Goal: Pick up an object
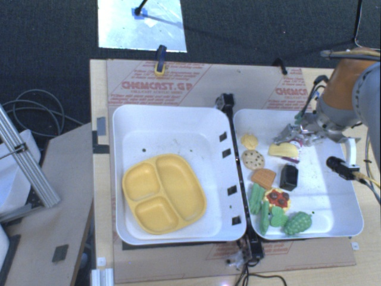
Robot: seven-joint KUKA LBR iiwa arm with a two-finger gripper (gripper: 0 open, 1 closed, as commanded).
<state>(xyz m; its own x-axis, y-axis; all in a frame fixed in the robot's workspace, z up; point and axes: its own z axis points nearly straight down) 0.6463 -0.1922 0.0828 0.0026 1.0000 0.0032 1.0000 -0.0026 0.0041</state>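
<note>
Cardboard bench top (178, 82): it filled the middle of the frame, printed with red lettering, and carried both bins side by side.
Floor: dark carpet lay along the top, with a shiny metal sheet (141, 15) at upper left and loose cables at far left.
Left bin (172, 124): white and shallow, it held a yellow divided tray (164, 192) in its lower half.
Right bin (339, 213): it held toy food, namely a cookie (253, 159), a toast slice (264, 177), a black block (289, 176), a pizza piece (277, 198), green vegetables (297, 222) at lower centre and a yellow piece (284, 151).
Arm: it reached in from the upper right.
Gripper (292, 134): it sat low in the right bin's upper part, just above the yellow piece; I cannot tell its state, nor whether it touched the piece.
</note>
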